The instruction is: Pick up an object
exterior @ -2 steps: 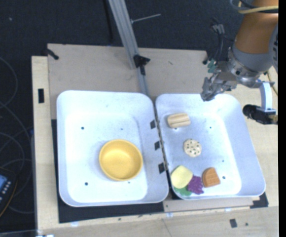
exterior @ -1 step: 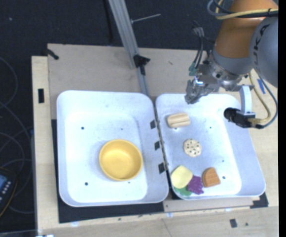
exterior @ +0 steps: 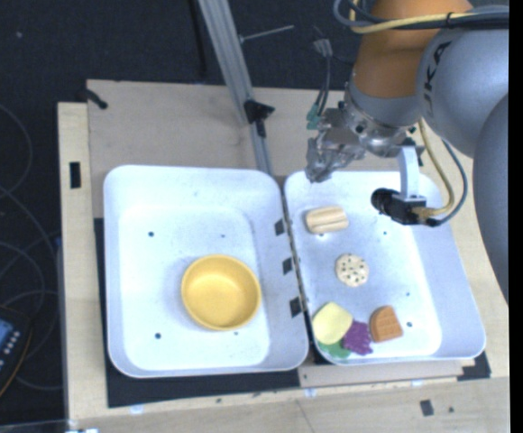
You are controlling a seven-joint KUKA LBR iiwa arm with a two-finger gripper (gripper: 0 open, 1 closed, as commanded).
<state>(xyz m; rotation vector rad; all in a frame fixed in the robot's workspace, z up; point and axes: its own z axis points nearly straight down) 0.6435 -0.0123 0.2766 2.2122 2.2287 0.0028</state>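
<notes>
- The tan, log-shaped bread roll [exterior: 325, 220] lies near the far end of the right white bin [exterior: 442, 305], its long axis running left-right.
- The gripper [exterior: 319, 171] hangs just beyond it, over the bin's far rim; its state I cannot tell.
- A good grasp would likely come straight down and pinch across the roll's short width.
- A speckled round cookie [exterior: 352, 270] lies nearer the camera.

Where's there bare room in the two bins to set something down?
Left bin: free around the yellow bowl, most along its far and left walls. Right bin: open strip right of the cookie. Crowded at its near-left corner, where toy foods cluster.
</notes>
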